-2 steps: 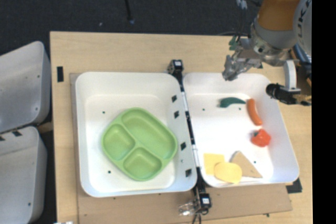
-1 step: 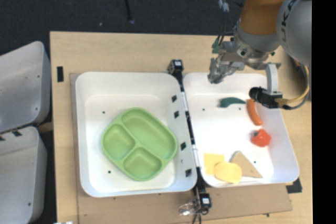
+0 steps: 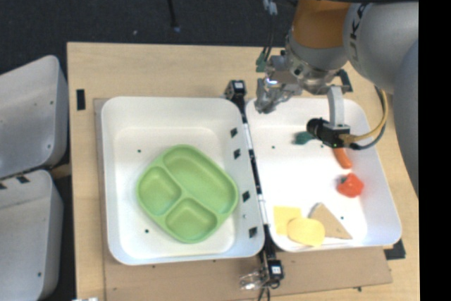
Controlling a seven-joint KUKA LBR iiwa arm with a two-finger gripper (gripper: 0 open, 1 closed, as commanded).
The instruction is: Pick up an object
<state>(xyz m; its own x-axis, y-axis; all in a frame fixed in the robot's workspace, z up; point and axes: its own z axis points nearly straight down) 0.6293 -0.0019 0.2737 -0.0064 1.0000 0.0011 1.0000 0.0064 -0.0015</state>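
Gripper (image 3: 268, 99) over the far left corner of the right bin (image 3: 366, 222), jaw state impossible to tell, green plate (image 3: 186, 192) in the left bin (image 3: 113, 151).

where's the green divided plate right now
The green divided plate lies flat in the left bin, toward its near right part, close to the divider between the bins and apart from the food pieces in the right bin.

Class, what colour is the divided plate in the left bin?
Light green, as the camera view shows: the divided plate in the left bin.
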